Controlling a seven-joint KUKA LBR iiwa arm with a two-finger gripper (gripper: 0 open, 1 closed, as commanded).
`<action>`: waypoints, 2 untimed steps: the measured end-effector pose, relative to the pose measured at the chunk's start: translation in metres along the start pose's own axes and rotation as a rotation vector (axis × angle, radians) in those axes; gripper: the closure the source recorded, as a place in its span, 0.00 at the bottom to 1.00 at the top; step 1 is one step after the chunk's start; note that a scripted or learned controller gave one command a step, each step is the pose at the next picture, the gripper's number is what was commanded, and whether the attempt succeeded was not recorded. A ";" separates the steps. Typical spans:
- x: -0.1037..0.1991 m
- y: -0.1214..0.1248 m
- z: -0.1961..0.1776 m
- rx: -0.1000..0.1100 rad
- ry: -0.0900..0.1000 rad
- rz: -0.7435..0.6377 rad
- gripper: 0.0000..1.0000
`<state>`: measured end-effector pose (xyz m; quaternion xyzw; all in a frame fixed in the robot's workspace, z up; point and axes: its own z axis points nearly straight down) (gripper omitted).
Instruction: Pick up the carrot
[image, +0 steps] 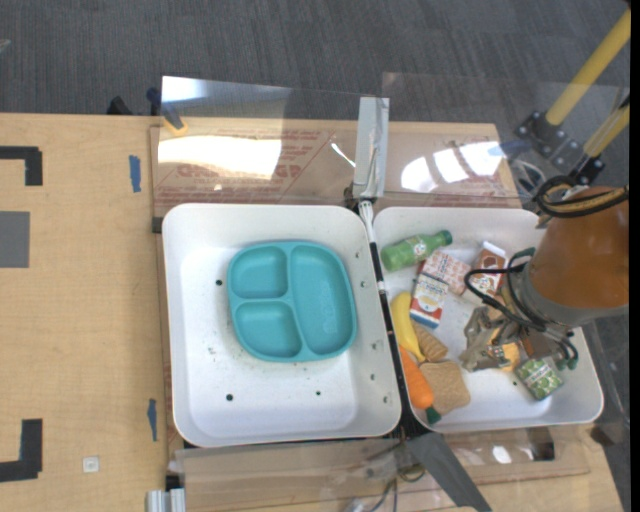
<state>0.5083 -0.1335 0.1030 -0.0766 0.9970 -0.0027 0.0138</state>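
In the right bin (590, 400), the carrot (416, 381) lies against the left wall, beside the banana (404, 322). The claw (487, 340) hangs well apart over clutter; how wide it stands I cannot tell

Carrot (418, 385) beside bread slice (446, 384)

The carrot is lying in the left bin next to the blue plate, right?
Not quite. The carrot lies in the right bin, by its left wall, beside the banana and the crackers. The blue plate sits in the left bin. The camera view shows this.
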 end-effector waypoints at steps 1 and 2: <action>-0.005 -0.021 -0.062 -0.008 0.016 -0.301 1.00; -0.005 -0.020 -0.061 -0.010 0.018 -0.302 0.00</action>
